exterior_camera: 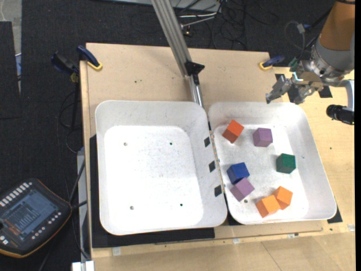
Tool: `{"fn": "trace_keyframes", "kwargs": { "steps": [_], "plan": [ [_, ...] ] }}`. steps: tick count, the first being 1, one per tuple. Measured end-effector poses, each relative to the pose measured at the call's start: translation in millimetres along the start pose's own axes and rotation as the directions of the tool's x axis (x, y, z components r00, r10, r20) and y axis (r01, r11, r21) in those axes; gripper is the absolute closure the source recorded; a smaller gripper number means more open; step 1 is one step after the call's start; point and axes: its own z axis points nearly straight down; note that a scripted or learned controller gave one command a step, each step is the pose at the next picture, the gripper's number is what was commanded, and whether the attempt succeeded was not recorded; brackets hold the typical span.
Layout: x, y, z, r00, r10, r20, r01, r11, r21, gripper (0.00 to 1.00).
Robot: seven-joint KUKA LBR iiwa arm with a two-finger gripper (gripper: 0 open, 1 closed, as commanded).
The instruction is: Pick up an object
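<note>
Gripper (pixel 286 95) splayed wide above right bin (pixel 316 151) of matte cubes, orange cube (pixel 232 131) included.

My arm (pixel 339 24) runs off the top right corner. My gripper (pixel 289 91) is blurred; its finger gap is unreadable.

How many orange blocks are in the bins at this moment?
3, all in the right bin: one orange block near its upper left, and two touching near its lower edge, orange block and orange block. None looks hidden.
</note>
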Motion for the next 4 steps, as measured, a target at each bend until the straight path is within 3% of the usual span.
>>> {"fn": "trace_keyframes", "kwargs": {
  "steps": [1,4],
  "plan": [
    [0.4,1.0,-3.2,1.000,-0.002,0.002,0.002,1.000,-0.004,0.00],
    [0.3,1.5,139.0,1.000,-0.002,0.000,0.002,1.000,0.000,0.00]
  ]
}}
